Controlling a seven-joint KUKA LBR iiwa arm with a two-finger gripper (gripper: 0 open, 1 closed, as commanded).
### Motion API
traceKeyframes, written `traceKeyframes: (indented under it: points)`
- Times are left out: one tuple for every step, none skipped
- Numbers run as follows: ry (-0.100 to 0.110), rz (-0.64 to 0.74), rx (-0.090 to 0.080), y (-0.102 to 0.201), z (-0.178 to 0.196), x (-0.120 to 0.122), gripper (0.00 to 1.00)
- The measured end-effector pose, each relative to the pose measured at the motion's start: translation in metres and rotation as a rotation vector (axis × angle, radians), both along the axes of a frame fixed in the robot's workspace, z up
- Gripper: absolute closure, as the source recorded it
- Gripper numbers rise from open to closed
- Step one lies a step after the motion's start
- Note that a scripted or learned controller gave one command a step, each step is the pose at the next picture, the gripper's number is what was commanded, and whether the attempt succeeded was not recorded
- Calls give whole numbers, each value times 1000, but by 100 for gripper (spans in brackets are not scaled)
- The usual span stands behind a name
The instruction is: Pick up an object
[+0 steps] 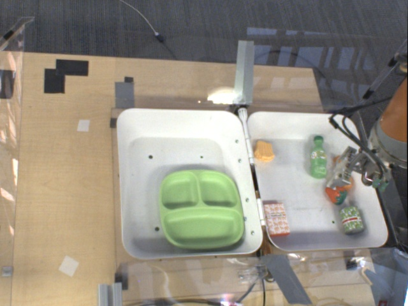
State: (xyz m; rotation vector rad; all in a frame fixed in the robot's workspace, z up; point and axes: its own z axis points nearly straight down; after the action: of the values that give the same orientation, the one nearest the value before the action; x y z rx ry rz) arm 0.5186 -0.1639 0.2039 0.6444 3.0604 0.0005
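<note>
Right bin (299, 123): 1 green bottle (318, 157), 1 yellow block (264, 151), 1 box (276, 218), 1 can (351, 220), 1 orange item (337, 190). Left bin (137, 171): 1 green tray (201, 208). Gripper (347, 167) over orange item; grip can't tell.

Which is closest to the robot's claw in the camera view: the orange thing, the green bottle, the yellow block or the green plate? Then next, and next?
From the gripper:
1. Orange thing, right bin, just below the gripper.
2. Green bottle, right bin, just to its left; nearly tied with the orange thing.
3. Yellow block, right bin's left side.
4. Green plate, left bin, farthest.
</note>
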Motion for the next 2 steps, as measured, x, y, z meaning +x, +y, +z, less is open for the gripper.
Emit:
traceKeyframes:
  points:
    - [5, 514, -5, 8, 26, -26, 100]
    - [3, 912, -11, 14, 87, -7, 100]
